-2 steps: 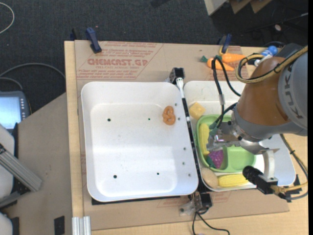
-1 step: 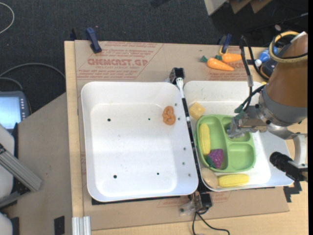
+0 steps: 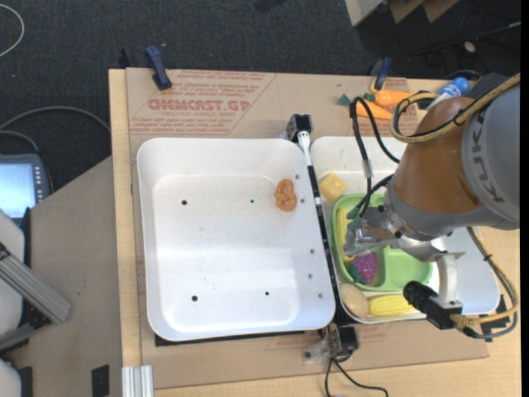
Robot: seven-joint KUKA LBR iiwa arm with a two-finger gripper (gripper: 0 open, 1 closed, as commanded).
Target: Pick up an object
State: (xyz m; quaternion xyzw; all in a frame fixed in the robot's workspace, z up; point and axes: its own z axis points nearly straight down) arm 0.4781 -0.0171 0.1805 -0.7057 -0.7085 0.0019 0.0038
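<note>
My gripper [image 3: 361,245] reaches down into the right bin [image 3: 347,149], just above a magenta object [image 3: 366,266] that lies on a green piece [image 3: 403,263]. The grey arm with its orange band hides most of this bin. A pale yellow block [image 3: 332,187] sits at the bin's left wall, above the gripper. A yellow corn-like piece [image 3: 388,306] lies at the bin's near edge. In the left bin [image 3: 165,246], a small orange-brown lump [image 3: 285,195] rests near the right wall.
A black cylindrical part [image 3: 426,299] sticks out below the arm by the right bin's near edge. Black cables [image 3: 364,143] loop over the right bin's far side. Orange and blue items [image 3: 388,99] lie on the board beyond the right bin.
</note>
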